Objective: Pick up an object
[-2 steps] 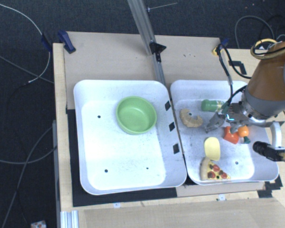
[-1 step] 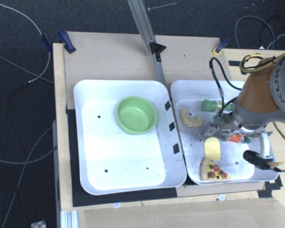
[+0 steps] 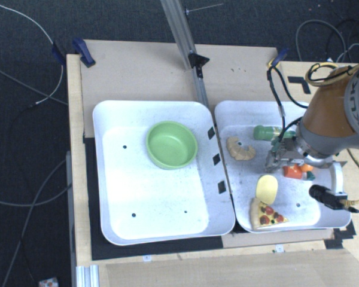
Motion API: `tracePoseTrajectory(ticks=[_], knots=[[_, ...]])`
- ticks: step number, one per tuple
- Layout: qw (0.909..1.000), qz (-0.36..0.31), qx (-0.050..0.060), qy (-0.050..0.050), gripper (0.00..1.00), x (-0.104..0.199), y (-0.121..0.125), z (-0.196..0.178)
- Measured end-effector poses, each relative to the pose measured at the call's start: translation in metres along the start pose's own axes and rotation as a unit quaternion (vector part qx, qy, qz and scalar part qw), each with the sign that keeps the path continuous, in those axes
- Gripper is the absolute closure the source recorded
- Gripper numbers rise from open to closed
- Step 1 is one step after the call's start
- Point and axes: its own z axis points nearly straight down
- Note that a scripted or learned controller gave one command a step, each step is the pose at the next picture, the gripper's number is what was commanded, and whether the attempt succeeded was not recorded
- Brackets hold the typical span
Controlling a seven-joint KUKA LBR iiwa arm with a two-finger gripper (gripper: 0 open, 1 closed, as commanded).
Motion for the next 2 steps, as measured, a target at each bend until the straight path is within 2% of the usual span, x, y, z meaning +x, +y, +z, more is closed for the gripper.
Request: tracePoseTrajectory(ticks=[1, 2], knots=[[1.0, -0.001, -0.006, -0.003, 1.0, 0.002, -0.005, -0.064], [1.0, -0.002, -0.006, -0.003, 1.0, 0.006, -0.003, -0.129]])
